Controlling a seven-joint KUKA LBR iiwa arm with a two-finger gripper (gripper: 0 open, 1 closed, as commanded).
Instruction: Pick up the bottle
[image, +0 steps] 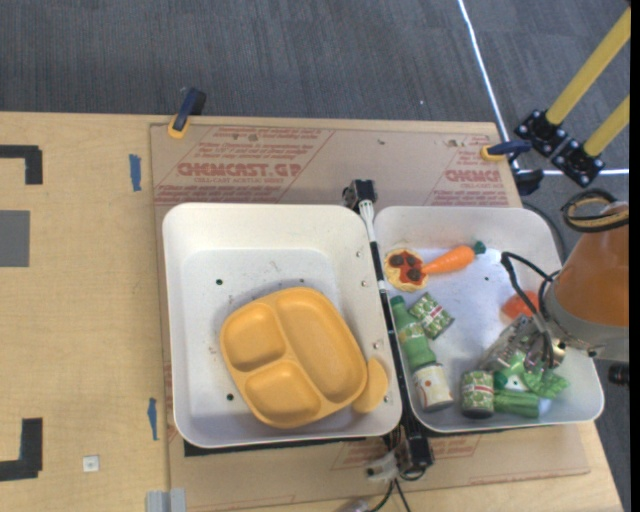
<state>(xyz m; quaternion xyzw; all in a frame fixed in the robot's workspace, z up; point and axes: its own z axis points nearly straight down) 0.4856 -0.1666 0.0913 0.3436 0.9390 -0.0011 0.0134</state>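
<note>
End effector (527, 352) hangs low in the right bin's (455, 222) near-right corner, over a clutter of small green items; you can't tell its state from this angle. Your bottle (418, 352) lies on its side against the bin's left wall, green body, pale label end toward you, well apart from the tool. It is smooth and round, so it may roll. A carrot (448, 261) sits farther back. The left bin (190, 300) carries a yellow divided tray (290, 352), glossy plastic.
</note>
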